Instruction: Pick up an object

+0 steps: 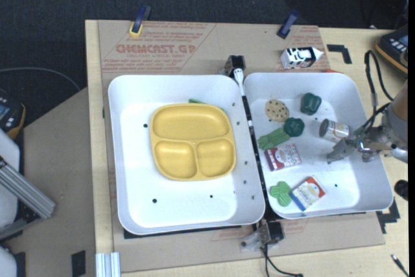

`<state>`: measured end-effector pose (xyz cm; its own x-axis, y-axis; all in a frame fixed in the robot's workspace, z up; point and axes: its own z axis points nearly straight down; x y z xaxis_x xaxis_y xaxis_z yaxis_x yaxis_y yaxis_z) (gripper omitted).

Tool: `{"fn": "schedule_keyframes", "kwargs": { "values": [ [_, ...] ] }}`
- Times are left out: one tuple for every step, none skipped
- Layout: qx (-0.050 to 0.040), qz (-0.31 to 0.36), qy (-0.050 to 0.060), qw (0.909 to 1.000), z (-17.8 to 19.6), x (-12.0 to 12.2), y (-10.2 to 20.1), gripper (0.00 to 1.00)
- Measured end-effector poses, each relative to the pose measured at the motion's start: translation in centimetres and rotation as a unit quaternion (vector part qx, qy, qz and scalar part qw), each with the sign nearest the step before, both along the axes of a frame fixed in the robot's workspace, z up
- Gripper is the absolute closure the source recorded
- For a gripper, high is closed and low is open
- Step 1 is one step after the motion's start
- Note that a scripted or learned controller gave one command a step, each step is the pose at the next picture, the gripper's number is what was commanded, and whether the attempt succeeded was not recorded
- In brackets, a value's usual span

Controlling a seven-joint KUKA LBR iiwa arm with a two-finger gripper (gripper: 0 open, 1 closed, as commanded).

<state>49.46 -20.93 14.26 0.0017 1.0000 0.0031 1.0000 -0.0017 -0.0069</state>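
A silver can lies in the right bin, just up-left of the end effector, whose fingers spread wide over bare bin floor, holding nothing. Farther left lie a red packet and a cookie.

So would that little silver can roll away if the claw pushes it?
Probably. The can lies on its side on the smooth bin floor, so a nudge could roll it. It looks small, likely light, and its round shiny side may slip.
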Motion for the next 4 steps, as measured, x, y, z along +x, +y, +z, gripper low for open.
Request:
{"fn": "schedule_keyframes", "kwargs": {
  "values": [
    [0.0, 0.0, -0.001, 1.0, -5.3, -0.1, 0.1, 0.0],
    [-0.0019, 0.0, -0.004, 1.0, -4.0, 0.0, 0.0, 1.0],
    [-0.0035, 0.002, -0.007, 1.0, 2.2, 0.9, 0.0, 1.0],
    [-0.0038, 0.002, -0.008, 1.0, 8.3, 0.6, -0.5, 1.0]
  ]
}}
